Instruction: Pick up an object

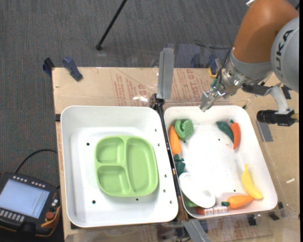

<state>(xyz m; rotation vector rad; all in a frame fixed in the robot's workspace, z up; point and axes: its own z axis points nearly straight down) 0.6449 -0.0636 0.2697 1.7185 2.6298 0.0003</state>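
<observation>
My gripper (210, 99) hangs over the far rim of the right bin (217, 158), raised above it, with nothing visible between its fingers. Inside the right bin lie a green ridged toy (184, 128) at the far left, an orange carrot (174, 140) along the left wall, a dark green pepper (224, 128) beside an orange-red pepper (235, 134) at the far right, a yellow banana (251, 183), another carrot (237, 201) at the near edge and a white plate (197, 190).
The left bin (78, 135) holds a green divided tray (126, 165). A grey upright post (165, 77) stands between the bins at the back. A teach pendant (22, 200) lies at the lower left off the bench.
</observation>
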